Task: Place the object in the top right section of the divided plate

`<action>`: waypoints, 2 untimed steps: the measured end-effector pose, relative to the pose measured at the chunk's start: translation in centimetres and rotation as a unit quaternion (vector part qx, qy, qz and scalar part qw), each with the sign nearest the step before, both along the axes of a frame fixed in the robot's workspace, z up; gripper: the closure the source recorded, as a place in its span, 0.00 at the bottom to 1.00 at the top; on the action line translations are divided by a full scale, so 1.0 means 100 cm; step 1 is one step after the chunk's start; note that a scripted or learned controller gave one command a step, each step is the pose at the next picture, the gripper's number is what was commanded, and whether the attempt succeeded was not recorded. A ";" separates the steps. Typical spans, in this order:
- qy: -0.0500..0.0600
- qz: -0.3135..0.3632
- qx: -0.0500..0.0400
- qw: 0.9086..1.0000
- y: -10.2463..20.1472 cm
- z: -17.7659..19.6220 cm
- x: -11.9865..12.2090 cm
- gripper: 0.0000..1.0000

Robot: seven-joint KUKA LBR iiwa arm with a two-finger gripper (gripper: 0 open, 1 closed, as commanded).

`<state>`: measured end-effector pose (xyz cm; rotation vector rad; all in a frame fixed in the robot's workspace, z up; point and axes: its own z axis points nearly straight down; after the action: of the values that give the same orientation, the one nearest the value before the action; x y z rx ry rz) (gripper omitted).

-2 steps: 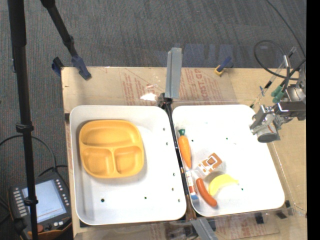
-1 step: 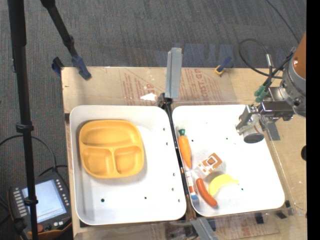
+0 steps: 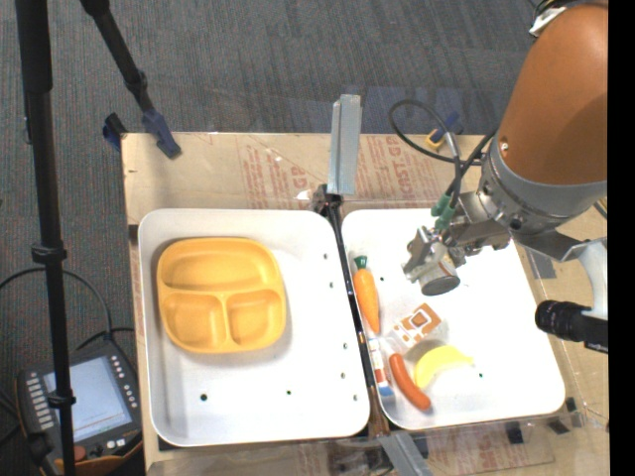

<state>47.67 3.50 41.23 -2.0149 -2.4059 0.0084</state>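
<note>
Camera view shows the tool point(image 3: 434, 266) hovering over the far part of the right bin point(image 3: 516, 296), above bare white floor. The carrot point(image 3: 367, 298) lies by that bin's left wall; the small carton point(image 3: 417, 323), the yellow banana-like piece point(image 3: 442, 365) and the red sausage point(image 3: 410, 381) sit in a tight cluster nearer the camera. The divided plate point(image 3: 223, 294) rests in the left bin point(image 3: 248, 405), well apart. The likely risk: a descent from here meets only bin floor, or the crowded cluster makes the tool nudge a neighbour and miss. Whether the tool is open or closed I cannot tell; nothing visibly sits in it.
</note>
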 end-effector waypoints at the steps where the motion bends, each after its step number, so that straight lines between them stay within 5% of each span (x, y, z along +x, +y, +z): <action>1: -0.001 0.070 0.001 0.998 -0.075 0.024 0.000 1.00; 2: -0.001 0.083 0.001 0.997 0.040 0.023 0.000 1.00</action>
<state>47.67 7.52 43.54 -1.8077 -2.5663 0.0060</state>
